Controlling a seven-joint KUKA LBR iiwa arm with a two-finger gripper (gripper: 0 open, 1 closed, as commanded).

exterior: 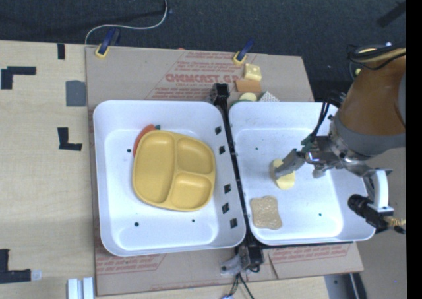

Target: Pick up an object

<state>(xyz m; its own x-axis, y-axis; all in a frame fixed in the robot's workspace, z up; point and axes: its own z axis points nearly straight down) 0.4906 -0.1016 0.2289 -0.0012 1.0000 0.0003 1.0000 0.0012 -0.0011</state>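
Observation:
In the right bin point(330, 225) my gripper point(283, 171) reaches in from the right and is low over the bin floor near its middle. A small pale yellow object point(285, 182) lies right at the gripper's tip; yellow shows both above and below the dark tip. The view does not show whether the object is gripped or merely touched. A tan, bread-like slice point(266, 212) lies flat toward the bin's front left, apart from the gripper.
The left bin point(109, 225) holds a yellow divided plate point(175, 170) with a red item point(145, 134) poking out behind it. A black divider point(227, 159) joins the bins. Small tan and pale blocks point(249, 81) sit on the cardboard behind the bins.

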